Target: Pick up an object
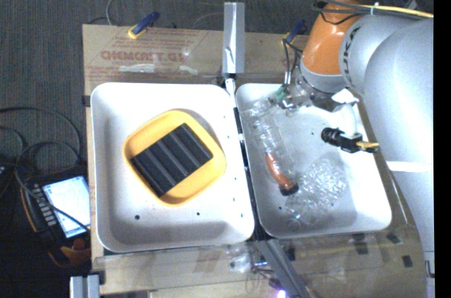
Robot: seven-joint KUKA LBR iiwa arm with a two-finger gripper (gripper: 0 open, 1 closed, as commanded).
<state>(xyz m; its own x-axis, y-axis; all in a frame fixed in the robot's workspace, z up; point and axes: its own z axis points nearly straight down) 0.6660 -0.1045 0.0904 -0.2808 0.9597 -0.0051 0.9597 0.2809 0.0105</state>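
Observation:
My gripper [287, 99] hangs over the back left corner of the right bin [372, 213], under the arm's orange band. Just below it lies a clear plastic bottle [266, 133], stretched along the bin's left wall. An orange stick-like thing with a dark tip [277, 173] rests beside the bottle's near end. Crumpled clear plastic [320, 180] sits in the middle of that bin. The left bin [113, 219] holds a yellow block with a black ribbed top [175, 156].
The grey arm covers the right side of the right bin. A metal post [233, 36] stands behind the wall between the bins. Cardboard [162, 57] with a blue clip [143, 23] lies behind the left bin. A small screen [67, 201] sits on the floor at left.

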